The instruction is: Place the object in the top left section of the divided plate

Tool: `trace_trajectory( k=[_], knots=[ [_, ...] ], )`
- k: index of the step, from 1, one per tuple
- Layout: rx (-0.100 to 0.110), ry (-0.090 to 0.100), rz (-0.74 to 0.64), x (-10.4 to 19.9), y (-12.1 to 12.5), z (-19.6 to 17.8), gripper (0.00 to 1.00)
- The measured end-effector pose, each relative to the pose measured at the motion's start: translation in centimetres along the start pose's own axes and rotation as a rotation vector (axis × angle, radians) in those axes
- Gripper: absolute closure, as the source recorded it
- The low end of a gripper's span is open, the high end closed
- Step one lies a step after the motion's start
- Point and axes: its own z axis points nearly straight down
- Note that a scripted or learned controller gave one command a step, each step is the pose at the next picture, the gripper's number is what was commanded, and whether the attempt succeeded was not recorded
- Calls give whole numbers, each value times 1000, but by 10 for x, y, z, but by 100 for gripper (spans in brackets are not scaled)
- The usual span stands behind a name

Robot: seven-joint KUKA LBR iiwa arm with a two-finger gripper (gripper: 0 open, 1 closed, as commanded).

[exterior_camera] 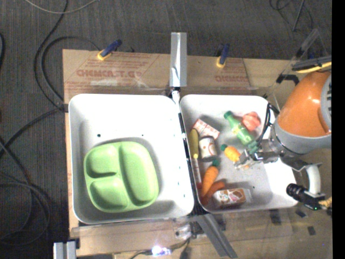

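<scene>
Several crowded toys beside the small orange fruit in the right bin risked a mis-grasp, the end effector low, grip unreadable, far from the green divided plate.

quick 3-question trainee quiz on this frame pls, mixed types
1. True or false: the green divided plate lies in the left bin.
2. Which item lies nearest the hand? A) carrot B) small orange-yellow item C) brown packet
3. Fill in: the green bottle lies in the ____ bin.

Key: 1 true. 2 B. 3 right; it lies in the right bin, beside a pink item.
</scene>
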Motion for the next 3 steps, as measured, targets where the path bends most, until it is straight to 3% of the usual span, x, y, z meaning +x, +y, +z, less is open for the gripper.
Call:
trace_trajectory(
  k=[1, 2, 3],
  knots=[
    [2, -3, -66, 85, 8, 4, 100],
    [1, -6, -113, 144, 15, -50, 100],
    [3, -5, -332, 101, 32, -6, 100]
  ],
)
